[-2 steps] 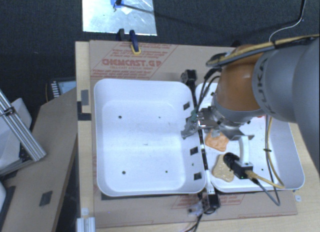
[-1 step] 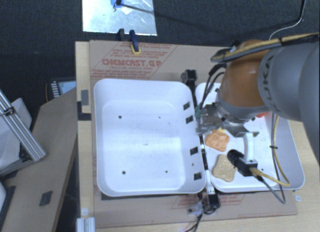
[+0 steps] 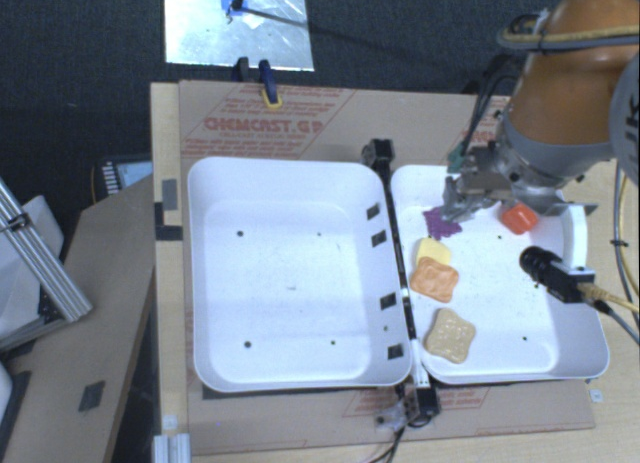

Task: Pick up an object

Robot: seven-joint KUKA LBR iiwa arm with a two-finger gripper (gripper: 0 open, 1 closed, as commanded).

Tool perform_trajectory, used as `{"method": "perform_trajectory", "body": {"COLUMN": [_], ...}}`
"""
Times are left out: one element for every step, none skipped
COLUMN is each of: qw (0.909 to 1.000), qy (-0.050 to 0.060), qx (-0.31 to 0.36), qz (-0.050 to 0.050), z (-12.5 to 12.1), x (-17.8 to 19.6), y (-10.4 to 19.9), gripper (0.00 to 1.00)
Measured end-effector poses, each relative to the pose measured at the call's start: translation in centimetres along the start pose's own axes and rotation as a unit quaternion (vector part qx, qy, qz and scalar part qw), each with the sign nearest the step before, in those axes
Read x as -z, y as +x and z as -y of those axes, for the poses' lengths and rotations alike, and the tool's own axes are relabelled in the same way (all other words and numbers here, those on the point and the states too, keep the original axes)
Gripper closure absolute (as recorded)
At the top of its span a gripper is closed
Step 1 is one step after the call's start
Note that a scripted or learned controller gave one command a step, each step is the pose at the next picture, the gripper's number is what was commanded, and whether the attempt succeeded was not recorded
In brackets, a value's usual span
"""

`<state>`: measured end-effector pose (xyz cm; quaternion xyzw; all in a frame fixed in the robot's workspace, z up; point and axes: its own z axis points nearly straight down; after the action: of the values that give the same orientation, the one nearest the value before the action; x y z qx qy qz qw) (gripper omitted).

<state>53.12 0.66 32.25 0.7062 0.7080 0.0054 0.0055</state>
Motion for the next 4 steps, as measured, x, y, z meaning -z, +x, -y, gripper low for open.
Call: {"method": "perform_trajectory", "body": {"qw": [1.0000, 1.0000, 1.0000, 1.0000], "qy": [-0.002, 0.006, 0.005, 0.007], "qx": [0.003, 0.004, 0.004, 0.004], "qz": [-0.002, -0.001, -0.002, -0.001], "z": [0.2, 2.8, 4.1, 3.5], "x": [14.3, 14.4, 17.5, 16.5], "y": [3.4, 9.2, 14.6, 21.7], "gripper": [1.00, 1.00, 1.00, 1.00]}}
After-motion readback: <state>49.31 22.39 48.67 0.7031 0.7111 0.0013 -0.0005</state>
